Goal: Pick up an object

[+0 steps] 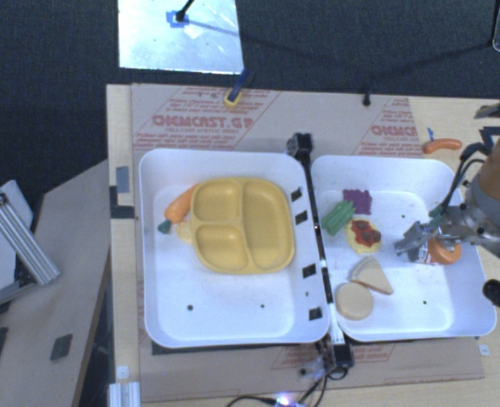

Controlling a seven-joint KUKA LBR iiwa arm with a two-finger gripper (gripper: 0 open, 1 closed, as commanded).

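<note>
Two white bins sit side by side on the bench. Left bin (161, 312): one yellow divided tray (237, 225); one carrot (180, 203) touching the tray's left edge. Right bin (462, 316): one purple piece (358, 200); one green piece (337, 217) just beside it; one red-and-yellow piece (364, 235); one tan wedge (374, 275) touching one round beige disc (353, 301); one orange object (444, 251) near the right wall. Tool (414, 246): low in the right bin, just beside the orange object; its degree of opening cannot be read from this view, nor whether it grips anything. Progress, by judgement: nothing visibly lifted; every item rests on a bin floor. Securing and raising one object remains.
</note>
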